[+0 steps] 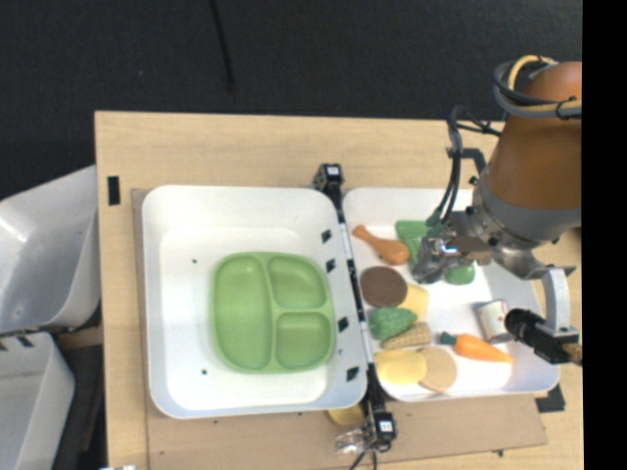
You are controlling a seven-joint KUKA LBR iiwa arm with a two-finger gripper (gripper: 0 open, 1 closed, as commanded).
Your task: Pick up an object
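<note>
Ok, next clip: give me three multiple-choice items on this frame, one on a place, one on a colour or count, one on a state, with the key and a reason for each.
1. Where does the divided plate lie?
A. In the left bin
B. In the right bin
C. On the bare bench

2. What colour is that plate?
A. Orange
B. Green
C. Brown

3. Where is the tool just now?
A. Over the left bin
B. Off the bench, over the dark floor
C. Low over the toy food in the right bin

Key: 1 A, the plate sits on the floor of the left bin. 2 B, all its compartments are light green. 3 C, the tool hangs by the drumstick and a green piece in the right bin.
</note>
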